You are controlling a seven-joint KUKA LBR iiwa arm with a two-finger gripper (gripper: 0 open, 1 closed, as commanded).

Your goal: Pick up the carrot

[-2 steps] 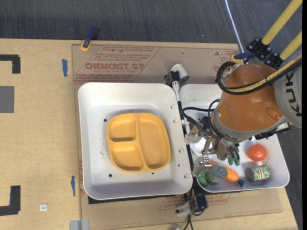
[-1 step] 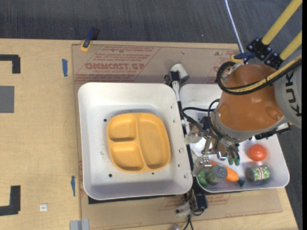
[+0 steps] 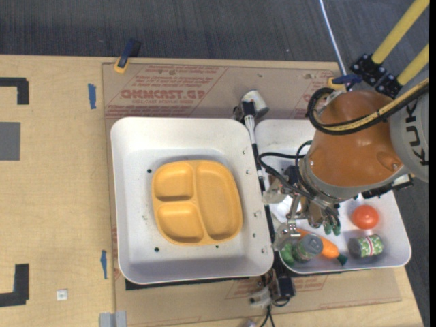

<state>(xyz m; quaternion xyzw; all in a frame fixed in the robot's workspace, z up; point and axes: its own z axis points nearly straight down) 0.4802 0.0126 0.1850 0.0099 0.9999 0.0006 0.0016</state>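
The arm [image 3: 354, 142] reaches down into the right bin [image 3: 402, 251]. Its gripper [image 3: 310, 216] hangs low over the front of that bin, just above a small pile of toys. Its metal parts are tangled together from above, so there is no telling how the gripper is set, and nothing can be seen held in it.

The carrot [image 3: 329, 250] lies near the front wall of the right bin. It is small and orange, and only its stubby end shows. A green toy [image 3: 298, 251] with a grey lid sits touching it on the left. A can [image 3: 366, 246] stands close on the right, and a tomato [image 3: 365, 216] sits just behind.

The things are packed tight. The gripper could grab the green toy by mistake, or bump the can. The carrot looks smooth and round, so it might slip out or roll away.

The left bin [image 3: 129, 182] holds a yellow plate [image 3: 197, 199].
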